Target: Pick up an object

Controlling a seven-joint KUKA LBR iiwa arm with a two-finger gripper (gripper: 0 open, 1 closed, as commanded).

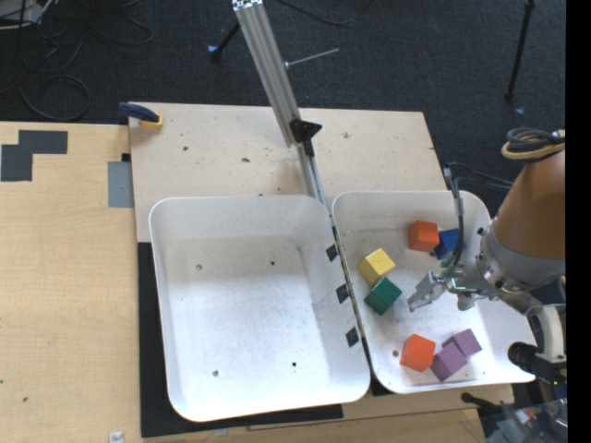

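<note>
The right bin (397, 212) holds several blocks: a yellow cube (377, 265), a green cube (383, 295), an orange cube (424, 236) with a blue block (450, 241) beside it, another orange cube (417, 352) and two purple blocks (455, 353). My gripper (427, 293) hangs over the middle of this bin, just right of the green cube and below the blue block. Its fingers point left and down, and nothing shows between them.
The left bin (185, 215) lies beside the right one, with black clips on the shared wall. A slanted aluminium bar (272, 67) rises behind the bins. A blue and yellow clamp (141, 114) sits at the bench's back left corner.
</note>
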